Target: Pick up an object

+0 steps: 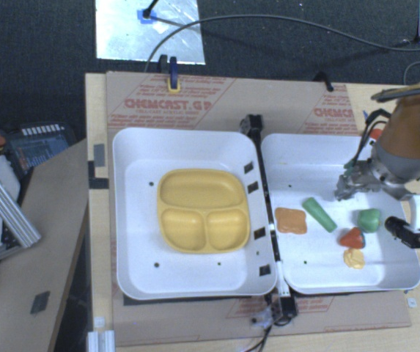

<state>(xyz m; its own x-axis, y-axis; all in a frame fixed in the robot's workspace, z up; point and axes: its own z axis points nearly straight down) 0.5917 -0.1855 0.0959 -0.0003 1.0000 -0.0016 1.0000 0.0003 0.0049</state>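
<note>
Two white bins are set side by side. Beside the right bin (297, 156), the left bin (133, 218) is taken up by a yellow divided tray (202, 210). Within the right bin, a yellow piece (354, 258), red piece (352, 237), orange piece (291, 221), green stick (318, 214) and green lump (369, 219) are clustered at its near half; bare floor is left at its far-left part. The gripper (347, 185) is held just beyond the green stick.

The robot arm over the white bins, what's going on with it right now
A grey arm with an orange band reaches in from the right, its gripper low over the right bin. Nothing shows between its fingers. Just below it lie a green stick, an orange piece, a green lump, a red piece and a yellow piece, all resting on the bin floor. The left bin holds a yellow divided tray.
</note>
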